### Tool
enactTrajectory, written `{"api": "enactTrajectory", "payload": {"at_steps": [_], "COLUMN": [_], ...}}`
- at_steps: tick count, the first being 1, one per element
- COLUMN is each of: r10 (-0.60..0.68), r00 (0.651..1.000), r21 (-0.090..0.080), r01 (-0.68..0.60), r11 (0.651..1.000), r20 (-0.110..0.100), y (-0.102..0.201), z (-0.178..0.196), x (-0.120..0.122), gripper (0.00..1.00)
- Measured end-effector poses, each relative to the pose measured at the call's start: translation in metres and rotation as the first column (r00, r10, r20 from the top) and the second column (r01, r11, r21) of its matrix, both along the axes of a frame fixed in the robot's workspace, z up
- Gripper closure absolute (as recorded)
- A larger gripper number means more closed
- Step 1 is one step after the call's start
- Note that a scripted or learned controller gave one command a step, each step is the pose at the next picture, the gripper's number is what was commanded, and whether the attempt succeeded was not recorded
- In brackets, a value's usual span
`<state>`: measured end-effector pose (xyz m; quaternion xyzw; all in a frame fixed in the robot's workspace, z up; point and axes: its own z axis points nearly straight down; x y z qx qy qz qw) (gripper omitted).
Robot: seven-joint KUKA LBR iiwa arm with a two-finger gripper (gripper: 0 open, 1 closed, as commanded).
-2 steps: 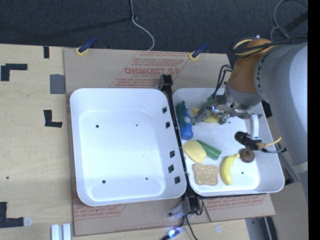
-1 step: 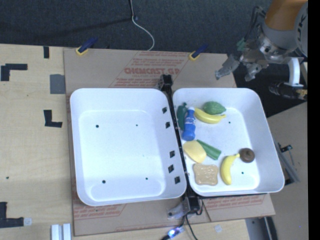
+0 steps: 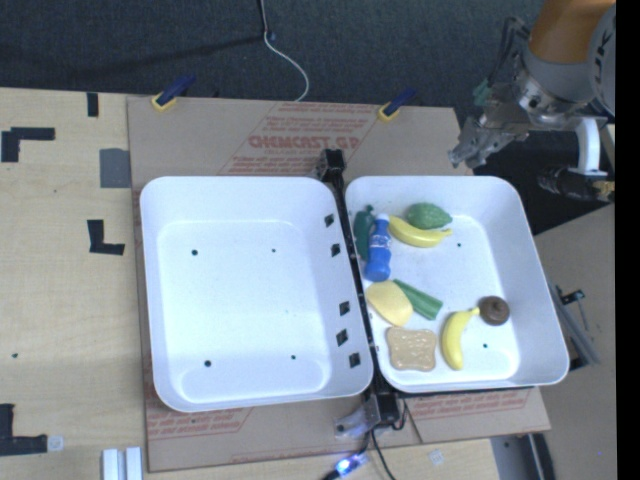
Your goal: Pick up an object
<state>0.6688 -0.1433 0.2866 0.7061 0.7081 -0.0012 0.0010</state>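
The right bin point(image 3: 530, 268) holds several toy foods. A blue bottle point(image 3: 378, 250) and a dark green piece point(image 3: 363, 220) lie along its left wall. A yellow banana point(image 3: 415, 234) rests against a green leafy piece point(image 3: 429, 214). Lower down lie a pale yellow piece point(image 3: 389, 304) on a green strip point(image 3: 424, 301), a slice of toast point(image 3: 411, 349), a second banana point(image 3: 455, 339) and a small brown round piece point(image 3: 494, 311). My gripper point(image 3: 468, 151) hangs above the cardboard just beyond the right bin's far edge, apart from all of them and holding nothing that I can see.
The left bin point(image 3: 160, 268) sits beside the right one, with black clips point(image 3: 345, 308) along the shared wall. Both rest on a cardboard sheet point(image 3: 290, 138) held by blue-yellow clamps point(image 3: 174, 90). A cable point(image 3: 285, 53) hangs at the back.
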Motion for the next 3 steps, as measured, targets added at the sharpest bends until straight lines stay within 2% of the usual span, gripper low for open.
{"api": "enactTrajectory", "payload": {"at_steps": [1, 2, 3], "r10": [0.006, 0.014, 0.008], "r00": [1.0, 1.0, 1.0], "r21": [0.008, 0.009, 0.009], "r01": [-0.006, -0.014, -0.008], "r11": [1.0, 1.0, 1.0], "r20": [-0.012, 0.016, 0.016], "y": [0.096, 0.22, 0.274], "z": [-0.093, 0.055, 0.228], "x": [-0.027, -0.02, -0.085], "gripper": [1.0, 1.0, 1.0]}}
